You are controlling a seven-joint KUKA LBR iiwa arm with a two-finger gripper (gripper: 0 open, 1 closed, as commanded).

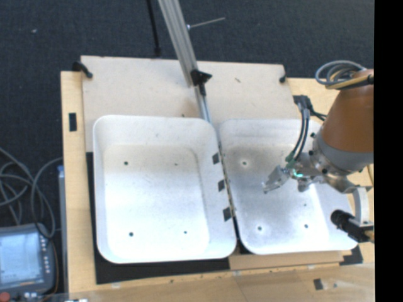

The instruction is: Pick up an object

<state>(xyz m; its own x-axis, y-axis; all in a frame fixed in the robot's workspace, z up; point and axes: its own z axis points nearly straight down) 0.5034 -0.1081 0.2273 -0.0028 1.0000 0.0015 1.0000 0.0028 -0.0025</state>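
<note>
Nearest you: the grey-and-orange KUKA arm (346, 128), reaching in over the shallow white plastic right bin (252, 231). Its two-finger metal gripper (274, 180) hangs above that bin's middle, tilted toward the divider side. You can't tell from this angle whether it's released or clenched; the tip is too small and blurred. Nothing visible between the tips, so don't count anything as held.

No clear pick target that I can make out. The right bin floor shows only dark specks and a few small dots; same for the shallow white plastic left bin (113, 244), which sits touching the right bin along the shared edge.

Risks, as I judge them:
- Grasp closes on nothing, because no object lies under the gripper.
- Tilted tip scrapes the right bin floor on descent.
- Cables near the wrist could snag as the arm moves.
- Silver aluminium camera mast (179, 33) stands behind the right bin's far-left corner; a wide swing could clip it.
</note>
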